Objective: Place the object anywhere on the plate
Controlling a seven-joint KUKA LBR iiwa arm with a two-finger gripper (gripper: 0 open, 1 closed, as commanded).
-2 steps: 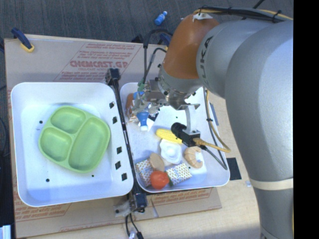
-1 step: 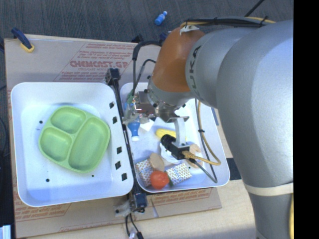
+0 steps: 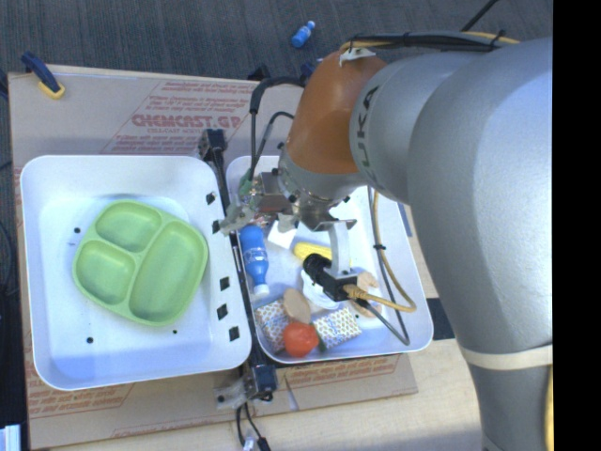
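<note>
Grey arm [image 3: 451, 158] hides much of right bin [image 3: 418, 332]; jaws' state unclear.

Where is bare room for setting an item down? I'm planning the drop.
The green plate has three bare compartments, and bare floor rings it in the left bin. The right bin is crowded: blue bottle, red ball and other objects under the arm.

Bulky grey arm [image 3: 470, 186] with orange band [image 3: 324, 111], black cables [image 3: 413, 38] along it.
</note>
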